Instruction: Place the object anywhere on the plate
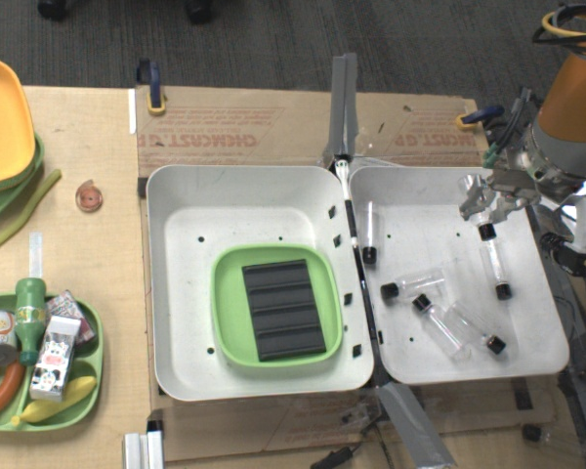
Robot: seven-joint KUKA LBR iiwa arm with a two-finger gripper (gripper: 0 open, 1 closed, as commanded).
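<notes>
The hand sits at the upper right of the right bin, hanging from the grey wrist with its orange band. Whether its fingers are apart or together cannot be told from this slanted view; nothing can be seen clamped between them. Directly under the hand a clear vial with a black cap lies lengthwise on the bin floor, its upper end close to the fingertips; contact cannot be made out.

Further vials are scattered across the same bin: one lies along the left wall, a pair lies near the middle, and two more lie toward the lower right. All have black caps and rest flat on the white floor.

In the left bin stands the green plate, square with rounded corners, set slightly toward the near side. A dark ribbed block lies flat in the middle of the plate, covering most of its floor.

Left of the bins, on the wooden worktop, a green sectioned tray holds toy food and a small green bottle. A yellow dish is stacked on a green one at the upper left, and a small pink round piece lies beside them.
</notes>
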